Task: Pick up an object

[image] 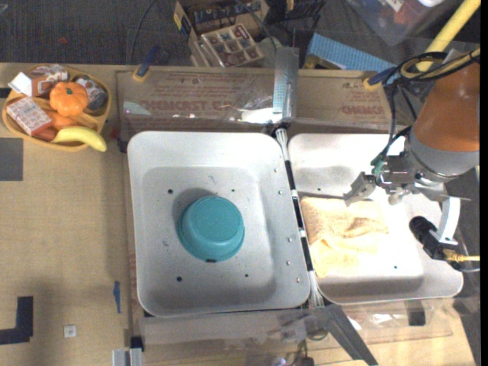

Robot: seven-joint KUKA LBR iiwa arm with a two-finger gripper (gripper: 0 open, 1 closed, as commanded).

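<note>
One cloth [345, 235] lies just below-left of my tool [375, 187], its length running left-right; tool spread wide, holding nothing.

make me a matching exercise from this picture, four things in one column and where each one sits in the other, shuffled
Things:
1. teal bowl
2. yellowish cloth
3. gripper
4. banana

Places:
A. above the right bin, over the cloth's upper edge
B. lying in the right bin
C. upside down in the left bin
D. on the front rim of the basket at the bench's far left corner

Pairs: 1-C, 2-B, 3-A, 4-D
</note>
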